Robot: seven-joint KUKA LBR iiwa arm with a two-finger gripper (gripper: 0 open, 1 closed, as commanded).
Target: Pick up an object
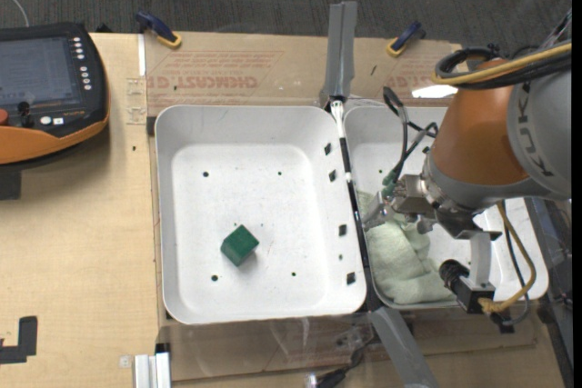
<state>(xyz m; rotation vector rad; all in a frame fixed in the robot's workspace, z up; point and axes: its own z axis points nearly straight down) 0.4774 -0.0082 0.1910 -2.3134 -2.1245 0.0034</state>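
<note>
A small green block [240,245] lies in the left bin [182,195], toward its front middle. A pale green-white cloth [400,263] is bunched in the front left part of the right bin [373,141]. The arm's orange band and wrist hang over the right bin, and the gripper [393,206] sits low at the cloth's upper edge, close to the divider between the bins. The wrist body and cables hide the fingers.
A tablet-like control pendant [45,91] lies at the far left of the bench. Clamps [159,29] hold the cardboard at the back. A grey upright post [340,50] stands behind the bins' shared wall. Cables loop around the wrist.
</note>
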